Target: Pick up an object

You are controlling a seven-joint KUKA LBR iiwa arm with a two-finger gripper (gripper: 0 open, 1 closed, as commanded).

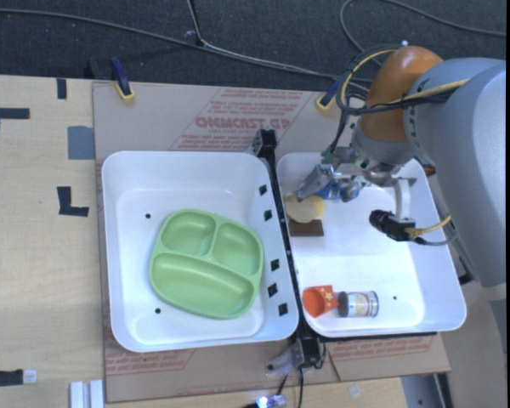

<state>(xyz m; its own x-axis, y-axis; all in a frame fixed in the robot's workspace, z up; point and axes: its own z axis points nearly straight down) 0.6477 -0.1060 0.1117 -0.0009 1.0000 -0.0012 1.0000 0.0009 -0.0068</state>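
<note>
Right bin [433,304] centre open — bottle [344,303] at front, brown block [306,227] by divider.

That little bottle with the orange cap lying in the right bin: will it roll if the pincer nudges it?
Probably. The bottle lies on its side on the bin's smooth white floor, so a sideways nudge could roll it. It looks small and likely light. Its round body may slip between fingers.

You've got red print on the cardboard sheet [238,117] behind the bins, seen upside down, too blurred to read for sure, jar [357,303] label unreadable too
</note>
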